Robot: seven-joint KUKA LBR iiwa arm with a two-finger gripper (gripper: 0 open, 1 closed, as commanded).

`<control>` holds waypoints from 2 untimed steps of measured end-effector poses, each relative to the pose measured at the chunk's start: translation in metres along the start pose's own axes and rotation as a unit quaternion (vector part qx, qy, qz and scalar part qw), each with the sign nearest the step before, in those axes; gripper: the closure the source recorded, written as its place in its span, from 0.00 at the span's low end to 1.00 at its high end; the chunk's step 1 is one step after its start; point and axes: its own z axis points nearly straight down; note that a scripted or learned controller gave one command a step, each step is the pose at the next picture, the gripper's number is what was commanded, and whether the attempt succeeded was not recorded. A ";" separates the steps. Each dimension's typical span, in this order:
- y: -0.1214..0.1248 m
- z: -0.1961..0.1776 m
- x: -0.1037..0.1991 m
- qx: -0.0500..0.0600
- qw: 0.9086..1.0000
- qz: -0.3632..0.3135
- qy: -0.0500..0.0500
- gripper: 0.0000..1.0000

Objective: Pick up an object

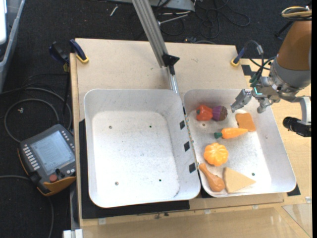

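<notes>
A: How does the arm (292,58) stand?

B: It comes in from 3 o'clock, bent down, and the claw (252,102) hangs over the right bin (277,152) at its 1 o'clock corner. The fingers are spread wide and hold nothing.

A: Where are the things to pick?

B: In that bin: a tomato (203,112) touching a purple onion (219,113), a carrot (233,132), an orange slab (245,121), a pumpkin (216,153) in the middle, a cheese wedge (238,180) at 6 o'clock.
</notes>
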 end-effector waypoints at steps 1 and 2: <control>0.000 -0.002 0.000 -0.001 1.000 -0.001 -0.001 0.00; -0.005 0.060 -0.004 0.001 1.000 0.001 0.000 0.00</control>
